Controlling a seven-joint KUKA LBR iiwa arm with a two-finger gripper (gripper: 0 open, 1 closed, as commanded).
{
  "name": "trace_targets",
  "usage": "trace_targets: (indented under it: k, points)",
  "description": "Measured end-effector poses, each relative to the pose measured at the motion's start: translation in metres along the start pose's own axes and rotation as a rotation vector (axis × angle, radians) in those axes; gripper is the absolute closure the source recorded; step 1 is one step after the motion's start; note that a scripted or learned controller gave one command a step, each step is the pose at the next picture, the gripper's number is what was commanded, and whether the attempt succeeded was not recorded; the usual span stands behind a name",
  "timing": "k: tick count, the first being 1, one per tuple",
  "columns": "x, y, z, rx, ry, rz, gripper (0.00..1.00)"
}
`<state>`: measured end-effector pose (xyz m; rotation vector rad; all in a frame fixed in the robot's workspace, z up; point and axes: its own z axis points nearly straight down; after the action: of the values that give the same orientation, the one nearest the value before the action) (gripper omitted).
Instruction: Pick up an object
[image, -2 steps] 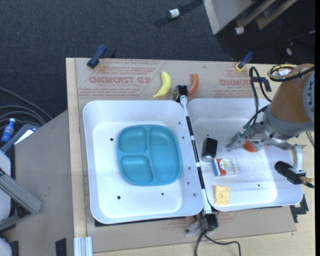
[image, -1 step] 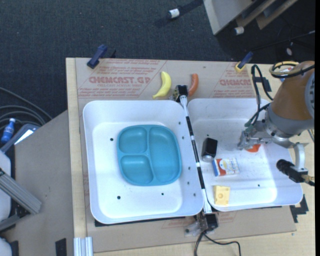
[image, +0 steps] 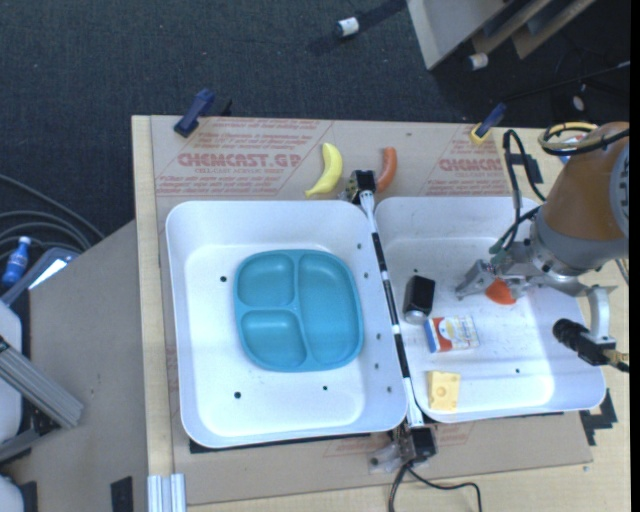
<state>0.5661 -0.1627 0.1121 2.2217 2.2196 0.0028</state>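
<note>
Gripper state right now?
Gripper: low in the right bin, at a small orange object; open or shut cannot be told.

floor (image: 120, 60): dark carpet | bench (image: 250, 150): brown board | cables (image: 40, 210): left, on floor

A small orange object (image: 499, 292) sits in the right bin (image: 520, 395), toward its far right part, partly hidden by the fingers around it. Its shape is too covered to tell beyond a rounded orange lump.
</note>
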Motion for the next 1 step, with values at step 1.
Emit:
trace_targets:
  k: [1]
  points:
    - [0.0003,0.0005,-0.0100,-0.002,0.000,0.000,1.00]
